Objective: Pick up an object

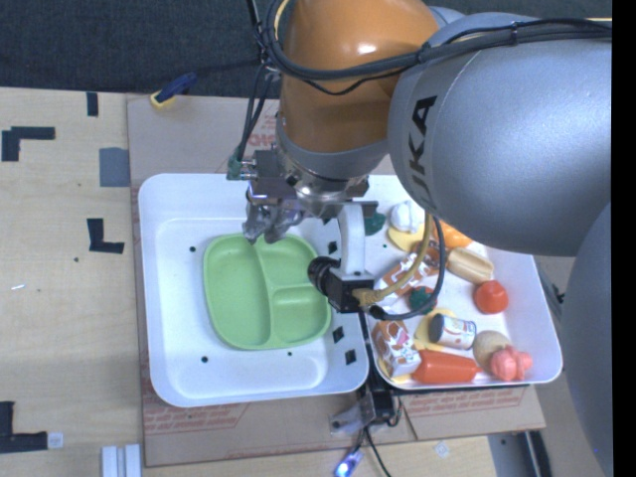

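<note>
End effector (266,229) hung over the far rim of the green divided plate (260,296) in the left bin (164,266), its opening impossible to judge, so the plate's long axis stretched away beneath it toward the near edge.

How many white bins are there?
2. The left bin holds a green plate; the right bin holds toy food, partly hidden behind the arm.
</note>
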`<state>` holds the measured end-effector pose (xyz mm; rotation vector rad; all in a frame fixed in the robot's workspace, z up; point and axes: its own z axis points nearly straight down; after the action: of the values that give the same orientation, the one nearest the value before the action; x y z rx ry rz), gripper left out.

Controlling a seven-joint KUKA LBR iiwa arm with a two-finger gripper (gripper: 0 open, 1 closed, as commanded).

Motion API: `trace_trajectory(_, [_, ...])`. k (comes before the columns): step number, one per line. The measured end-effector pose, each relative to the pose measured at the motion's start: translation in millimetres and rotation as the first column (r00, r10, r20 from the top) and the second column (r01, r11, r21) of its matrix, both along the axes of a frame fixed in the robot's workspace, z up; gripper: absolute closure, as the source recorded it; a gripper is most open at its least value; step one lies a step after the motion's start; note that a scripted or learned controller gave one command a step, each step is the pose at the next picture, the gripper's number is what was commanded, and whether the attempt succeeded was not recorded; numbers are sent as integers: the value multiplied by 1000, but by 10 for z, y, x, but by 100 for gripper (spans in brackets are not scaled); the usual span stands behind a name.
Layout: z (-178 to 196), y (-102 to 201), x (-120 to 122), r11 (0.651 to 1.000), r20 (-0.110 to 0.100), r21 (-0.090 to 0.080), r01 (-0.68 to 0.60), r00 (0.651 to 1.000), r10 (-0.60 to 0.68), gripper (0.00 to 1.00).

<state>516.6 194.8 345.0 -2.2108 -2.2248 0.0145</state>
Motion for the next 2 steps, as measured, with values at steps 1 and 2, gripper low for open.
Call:
trace_trajectory(1, [1221, 419, -210, 1000, 20, 10, -3, 1000, 3, 100])
trace_trajectory(2, [-208, 379, -332, 1000, -5, -5, 5, 1000, -5, 100])
